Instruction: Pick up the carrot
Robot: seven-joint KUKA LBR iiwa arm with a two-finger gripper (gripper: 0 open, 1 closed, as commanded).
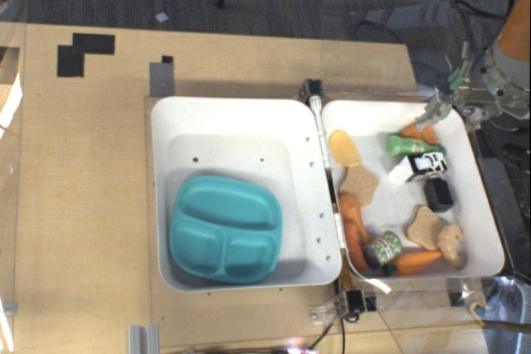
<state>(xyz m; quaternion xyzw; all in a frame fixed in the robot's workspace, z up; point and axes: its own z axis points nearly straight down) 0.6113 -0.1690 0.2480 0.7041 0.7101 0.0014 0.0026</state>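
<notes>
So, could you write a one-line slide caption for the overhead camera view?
Gripper over the right white bin of toy food, near an orange carrot; teal divided plastic tray in the left bin.

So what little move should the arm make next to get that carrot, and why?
Probably slide toward the near edge of the right bin: the gripper sits at that bin's far right corner, while the carrot lies along the near edge beside a small can.
</notes>
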